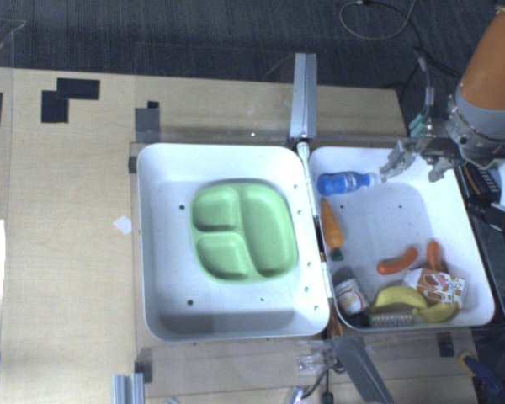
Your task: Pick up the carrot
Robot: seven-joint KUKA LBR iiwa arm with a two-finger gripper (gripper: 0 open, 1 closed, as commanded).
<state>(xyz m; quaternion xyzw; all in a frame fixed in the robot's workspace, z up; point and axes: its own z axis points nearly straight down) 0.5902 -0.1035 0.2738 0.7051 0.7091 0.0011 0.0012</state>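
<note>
The carrot (pixel 330 224) is a short orange piece with a green end. It lies lengthwise against the left wall of the right bin (pixel 475 251), just below a blue water bottle (pixel 343 182). My gripper (pixel 416 164) hangs over the bin's back edge, up and to the right of the carrot and well apart from it. It is open, with nothing between its fingers (pixel 393 162).
The right bin's front holds a red sausage (pixel 397 262), a second orange-red piece (pixel 433 254), a banana (pixel 412 300), a snack packet (pixel 442 288) and a small can (pixel 349 294). The left bin (pixel 164 225) holds a green divided plate (pixel 241 230). A metal rail (pixel 304 99) stands between the bins.
</note>
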